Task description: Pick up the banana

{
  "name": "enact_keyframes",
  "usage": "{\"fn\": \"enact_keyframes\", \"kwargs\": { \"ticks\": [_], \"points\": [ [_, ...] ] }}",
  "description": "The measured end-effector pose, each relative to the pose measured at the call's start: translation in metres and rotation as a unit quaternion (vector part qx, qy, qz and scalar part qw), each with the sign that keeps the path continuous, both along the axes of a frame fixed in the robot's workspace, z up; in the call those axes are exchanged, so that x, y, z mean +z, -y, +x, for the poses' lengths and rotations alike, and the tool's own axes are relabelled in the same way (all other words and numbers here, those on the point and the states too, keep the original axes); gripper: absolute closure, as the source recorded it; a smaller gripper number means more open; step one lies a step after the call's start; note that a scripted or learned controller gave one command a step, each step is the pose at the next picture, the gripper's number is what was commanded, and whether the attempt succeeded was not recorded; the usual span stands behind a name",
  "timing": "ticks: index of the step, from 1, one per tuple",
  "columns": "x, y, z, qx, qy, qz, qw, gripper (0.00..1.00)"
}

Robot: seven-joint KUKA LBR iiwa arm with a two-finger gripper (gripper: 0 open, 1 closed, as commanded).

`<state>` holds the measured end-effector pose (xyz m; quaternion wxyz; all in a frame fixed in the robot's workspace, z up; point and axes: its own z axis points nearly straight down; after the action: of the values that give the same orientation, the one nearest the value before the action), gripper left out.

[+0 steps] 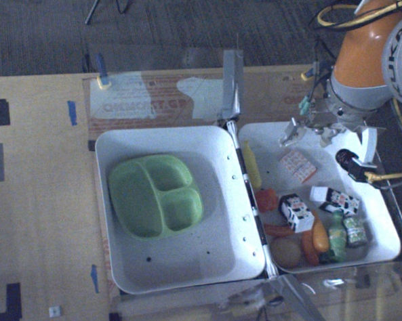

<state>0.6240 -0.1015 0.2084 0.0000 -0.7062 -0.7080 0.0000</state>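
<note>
Banana (252,165) flush along right bin's (389,243) left wall, tool (312,130) (fingers apart, nothing between) well apart near far edge.

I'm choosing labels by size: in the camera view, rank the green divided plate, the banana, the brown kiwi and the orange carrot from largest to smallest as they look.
1. green divided plate, by far the largest.
2. banana, long and thin along the right bin's left wall.
3. brown kiwi and orange carrot look about alike, so I won't rank them.
</note>
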Motion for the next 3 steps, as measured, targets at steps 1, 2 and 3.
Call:
{"fn": "enact_keyframes", "kwargs": {
  "ticks": [1,2,3],
  "points": [
    [-0.108,-0.007,0.032,-0.015,0.007,-0.0010,0.9999,0.00],
    [-0.113,0.038,0.049,-0.028,0.010,-0.0014,0.9996,0.00],
    [-0.114,0.088,-0.001,0.028,0.009,-0.0035,0.9996,0.00]
  ]
}}
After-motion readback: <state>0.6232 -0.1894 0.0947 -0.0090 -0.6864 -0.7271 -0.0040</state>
